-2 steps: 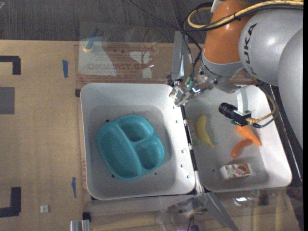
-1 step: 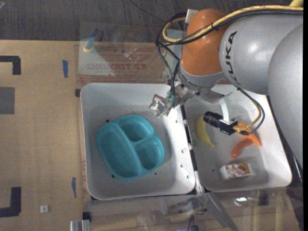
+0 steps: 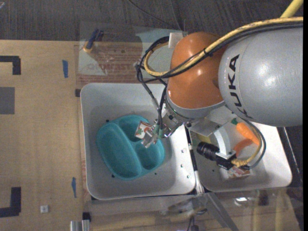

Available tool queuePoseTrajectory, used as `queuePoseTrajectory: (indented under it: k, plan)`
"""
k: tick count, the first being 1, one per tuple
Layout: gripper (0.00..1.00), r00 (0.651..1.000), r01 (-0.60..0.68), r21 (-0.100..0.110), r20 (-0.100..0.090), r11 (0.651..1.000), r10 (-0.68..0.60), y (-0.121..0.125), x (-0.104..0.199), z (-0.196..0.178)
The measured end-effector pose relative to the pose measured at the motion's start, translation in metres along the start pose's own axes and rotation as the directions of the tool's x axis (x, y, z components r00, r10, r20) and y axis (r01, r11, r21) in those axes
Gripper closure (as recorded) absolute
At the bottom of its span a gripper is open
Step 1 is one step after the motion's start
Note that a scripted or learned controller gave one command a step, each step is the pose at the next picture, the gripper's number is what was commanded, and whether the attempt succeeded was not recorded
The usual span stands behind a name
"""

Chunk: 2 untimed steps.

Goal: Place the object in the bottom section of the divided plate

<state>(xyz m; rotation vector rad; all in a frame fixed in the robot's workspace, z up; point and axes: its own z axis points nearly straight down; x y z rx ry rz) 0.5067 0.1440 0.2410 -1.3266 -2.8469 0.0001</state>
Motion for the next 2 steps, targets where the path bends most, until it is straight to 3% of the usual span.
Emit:
queuePoseTrajectory:
  k: [1, 2]
  plan:
    - [1.0, 1.0, 0.029, -0.004, 0.002, 1.0, -0.029, 0.0267, 0.0519, -0.0057]
    - [0.0, 1.0, 0.027, -0.003, 0.002, 1.0, -0.027, 0.0264, 0.0511, -0.0057]
